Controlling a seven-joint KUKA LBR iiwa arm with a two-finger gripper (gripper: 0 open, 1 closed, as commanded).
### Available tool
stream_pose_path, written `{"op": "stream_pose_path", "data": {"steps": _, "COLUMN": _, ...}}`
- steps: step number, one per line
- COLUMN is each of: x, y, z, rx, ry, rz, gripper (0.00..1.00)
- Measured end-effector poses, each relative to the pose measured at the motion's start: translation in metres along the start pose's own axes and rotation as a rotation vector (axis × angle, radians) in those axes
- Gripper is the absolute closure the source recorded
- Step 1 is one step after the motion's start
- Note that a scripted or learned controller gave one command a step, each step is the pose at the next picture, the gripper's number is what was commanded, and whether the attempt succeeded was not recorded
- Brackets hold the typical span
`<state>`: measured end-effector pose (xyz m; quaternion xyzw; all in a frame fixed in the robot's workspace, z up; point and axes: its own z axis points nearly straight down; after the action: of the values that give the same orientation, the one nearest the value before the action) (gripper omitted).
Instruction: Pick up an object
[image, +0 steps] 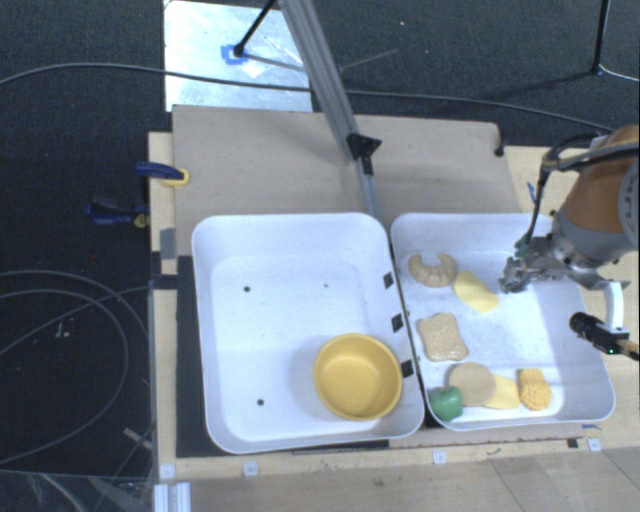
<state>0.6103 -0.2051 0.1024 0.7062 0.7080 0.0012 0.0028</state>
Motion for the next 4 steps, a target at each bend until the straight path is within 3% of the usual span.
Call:
{"op": "stream_pose_path", "data": {"steps": 3, "x": 0.006, "y": 0.007, "z": -0.175, "rx": -0.003, "ry": -0.001, "rz": -0.005, "gripper": 1.00}}
{"op": "stream_pose_path", "data": {"steps": 4, "x": 0.055, "y": -0.016, "z": -0.176, "rx": 0.005, "ry": 0.003, "rz": -0.006, "gripper": 1.00}}
